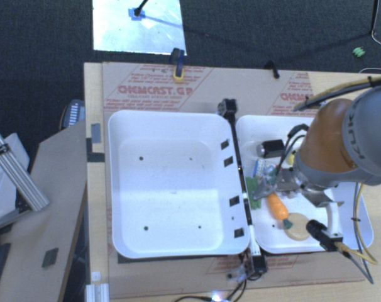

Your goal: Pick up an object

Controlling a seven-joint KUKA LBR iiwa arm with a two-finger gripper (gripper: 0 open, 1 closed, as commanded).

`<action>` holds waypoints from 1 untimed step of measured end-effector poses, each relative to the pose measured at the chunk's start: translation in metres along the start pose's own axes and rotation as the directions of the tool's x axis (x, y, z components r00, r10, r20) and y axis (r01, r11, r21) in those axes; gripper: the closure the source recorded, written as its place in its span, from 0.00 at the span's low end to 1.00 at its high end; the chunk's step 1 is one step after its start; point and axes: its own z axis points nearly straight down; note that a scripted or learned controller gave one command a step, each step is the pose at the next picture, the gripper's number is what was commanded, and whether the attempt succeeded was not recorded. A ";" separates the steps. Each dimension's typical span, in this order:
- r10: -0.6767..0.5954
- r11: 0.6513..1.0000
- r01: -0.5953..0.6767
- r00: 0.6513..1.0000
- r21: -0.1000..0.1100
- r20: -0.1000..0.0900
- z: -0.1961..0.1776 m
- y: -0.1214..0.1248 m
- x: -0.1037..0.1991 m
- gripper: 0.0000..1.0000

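Nearest lies a tan disc (297, 226), touching the orange carrot toy (278, 207): light, smooth, probably slippery; I'd grip its middle. Whether my fingers (266, 186) are apart, I cannot tell.

This is a robotics lab or test cell rather than a home or shop. Two shallow white plastic bins (171, 184) sit side by side on a surface covered by a brown protective sheet printed with red lettering (154, 88) (the word "CHEMCAST" is legible). A grey industrial arm with an orange band (341, 142) reaches in from the right, trailing exposed black and yellow cables (357, 251). Dark carpet (39, 36) surrounds the surface, a shiny square metal plate (138, 17) lies on it, and a silver aluminium framing bar (14, 172) stands at the left.
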 end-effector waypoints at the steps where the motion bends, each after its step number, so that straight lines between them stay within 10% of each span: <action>1: 0.007 1.000 -0.007 1.000 -0.001 0.001 -0.014 0.000 -0.004 1.00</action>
